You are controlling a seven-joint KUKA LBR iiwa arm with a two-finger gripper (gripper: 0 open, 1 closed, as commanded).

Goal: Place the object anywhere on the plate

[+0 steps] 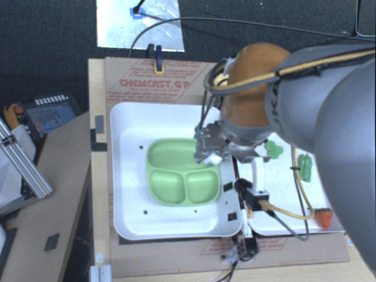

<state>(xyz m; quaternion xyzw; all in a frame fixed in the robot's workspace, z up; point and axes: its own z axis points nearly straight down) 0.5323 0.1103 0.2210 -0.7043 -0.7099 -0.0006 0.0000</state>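
Dark floor behind; below it, note bench [97,107] carrying cardboard sheet [147,82] and two white bins side by side.

Camera view:
- Locate claw [208,150] low over the upper right corner of green plate [170,187]. Note the large plate compartment just left of the claw and the two small compartments below and left of it.
- Note left bin [126,157] surrounding the plate, and right bin [282,187] to the right of the claw, partly hidden by arm [320,98].
- Treat claw state as undetermined: cannot tell whether spread, pressed together, or pinching anything, since the wrist body masks it from above.
- Locate candidate objects right of the claw, all in the right bin: small green piece [273,150] near, long green piece [305,167] further right, red piece [323,218] well apart, lower right. Cannot tell which is the task's thing.

Procedure, as judged:
1. Confirm a load before any release; assume none until seen.
2. If loaded, shift left toward the large compartment, away from the plate rim, then lower and release gently.
3. If not loaded, return right to the right bin and regrasp.
4. Keep trailing cable [288,215] clear of the bin wall.
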